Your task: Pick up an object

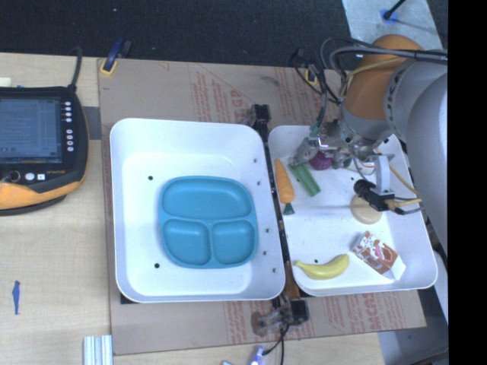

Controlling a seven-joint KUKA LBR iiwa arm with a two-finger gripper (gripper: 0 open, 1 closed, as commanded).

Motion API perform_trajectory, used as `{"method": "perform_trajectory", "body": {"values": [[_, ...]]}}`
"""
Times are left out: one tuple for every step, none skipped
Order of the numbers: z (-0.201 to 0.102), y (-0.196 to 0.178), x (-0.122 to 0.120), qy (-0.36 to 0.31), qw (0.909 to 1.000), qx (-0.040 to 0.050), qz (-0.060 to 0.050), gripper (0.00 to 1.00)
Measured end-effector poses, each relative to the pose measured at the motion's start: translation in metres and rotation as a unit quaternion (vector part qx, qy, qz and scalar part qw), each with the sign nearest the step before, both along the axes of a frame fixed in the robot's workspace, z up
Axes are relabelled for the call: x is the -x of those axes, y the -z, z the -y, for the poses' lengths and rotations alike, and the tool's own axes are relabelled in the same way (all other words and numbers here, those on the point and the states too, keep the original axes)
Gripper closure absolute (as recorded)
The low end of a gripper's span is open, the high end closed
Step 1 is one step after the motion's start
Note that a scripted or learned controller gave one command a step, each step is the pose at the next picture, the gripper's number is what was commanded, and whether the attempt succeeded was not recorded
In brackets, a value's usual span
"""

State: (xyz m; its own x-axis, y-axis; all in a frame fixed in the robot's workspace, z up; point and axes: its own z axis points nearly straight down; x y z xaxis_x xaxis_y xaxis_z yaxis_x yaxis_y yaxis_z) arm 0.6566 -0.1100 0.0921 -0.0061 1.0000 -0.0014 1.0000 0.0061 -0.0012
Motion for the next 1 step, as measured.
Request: {"method": "perform_trajectory", "body": {"values": [[0.0010,-0.0108,0.0007,-0.001,1.0000,-0.0004,-0.003,1.00]]}}
